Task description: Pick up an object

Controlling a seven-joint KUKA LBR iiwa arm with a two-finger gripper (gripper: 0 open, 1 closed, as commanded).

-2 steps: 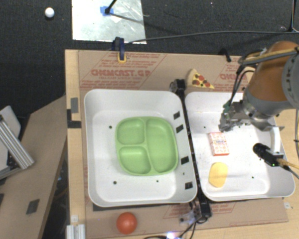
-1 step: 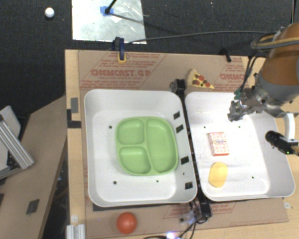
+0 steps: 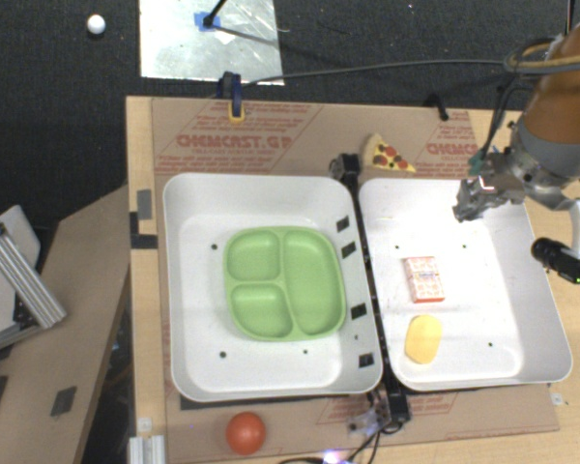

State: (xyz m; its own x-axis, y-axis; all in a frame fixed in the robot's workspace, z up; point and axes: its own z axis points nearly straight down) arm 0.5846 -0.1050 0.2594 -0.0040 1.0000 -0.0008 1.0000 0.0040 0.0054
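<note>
Lying below claw: card box.

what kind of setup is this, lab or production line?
Looks like a lab test bench, not production: two white bins on a cardboard-covered bench, toy items such as a pizza slice and a green divided plate, and loose cables.
</note>
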